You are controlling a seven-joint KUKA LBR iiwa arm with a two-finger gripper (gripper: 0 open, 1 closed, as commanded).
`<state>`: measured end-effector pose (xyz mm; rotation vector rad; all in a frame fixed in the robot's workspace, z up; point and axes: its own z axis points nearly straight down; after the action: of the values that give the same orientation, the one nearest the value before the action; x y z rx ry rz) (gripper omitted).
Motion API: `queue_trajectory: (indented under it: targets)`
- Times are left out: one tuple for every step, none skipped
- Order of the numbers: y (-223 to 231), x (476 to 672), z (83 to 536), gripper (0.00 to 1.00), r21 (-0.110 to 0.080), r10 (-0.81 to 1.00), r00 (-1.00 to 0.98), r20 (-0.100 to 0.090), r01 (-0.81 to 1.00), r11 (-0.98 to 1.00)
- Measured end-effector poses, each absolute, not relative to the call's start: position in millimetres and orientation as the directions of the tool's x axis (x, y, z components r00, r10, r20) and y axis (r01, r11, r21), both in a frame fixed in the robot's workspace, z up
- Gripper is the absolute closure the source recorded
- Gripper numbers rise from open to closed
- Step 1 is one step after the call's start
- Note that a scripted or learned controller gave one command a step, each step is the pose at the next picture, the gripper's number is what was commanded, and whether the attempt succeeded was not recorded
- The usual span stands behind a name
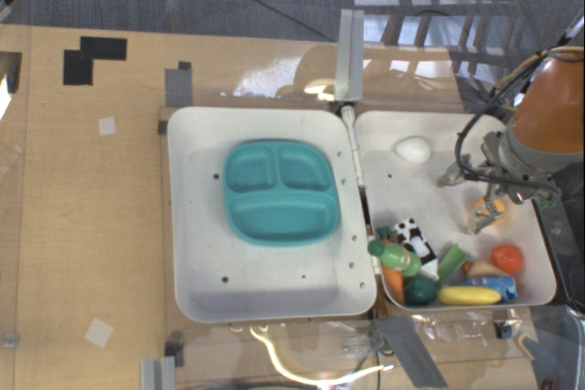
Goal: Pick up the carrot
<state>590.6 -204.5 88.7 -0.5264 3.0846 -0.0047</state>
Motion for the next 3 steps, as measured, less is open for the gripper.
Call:
queue_trajectory:
  targets:
    - [-204,582.9,89,0.00,-0.008,-0.580,-0.815,-0.010,-0.579,0.815]
    - [-204,587.0,104,1.00,-0.017,-0.578,-0.816,-0.019,-0.578,0.816]
    - [-202,556.4,112,1.00,-0.008,-0.925,-0.380,-0.004,-0.925,0.380]
